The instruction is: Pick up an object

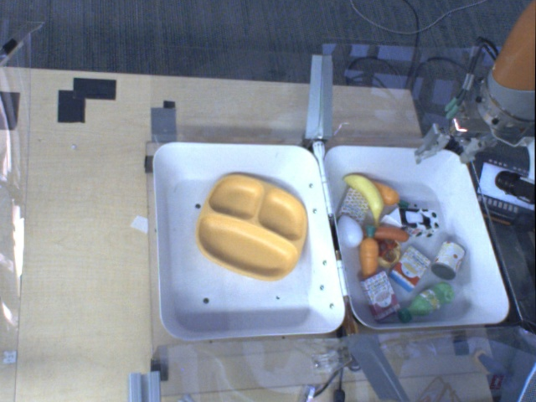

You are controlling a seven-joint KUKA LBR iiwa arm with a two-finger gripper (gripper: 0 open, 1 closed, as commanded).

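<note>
The right bin [488, 268] holds a heap of small toy groceries: a yellow banana [363, 192], an orange carrot [368, 256], a white egg [348, 233], a black-and-white cow-patterned piece [419, 218], a small can [448, 260], a green bottle [428, 301] and little cartons [379, 292]. My gripper [445, 145] hangs over the far right corner of that bin, above and to the right of the banana. Its fingers are spread open with nothing between them.
A yellow divided tray [251, 224] lies in the middle of the left bin [180, 312]. A metal divider post [318, 99] stands between the bins at the back. Cables [394, 11] trail on the floor behind, and black tape marks [84, 97] sit on the bench at left.
</note>
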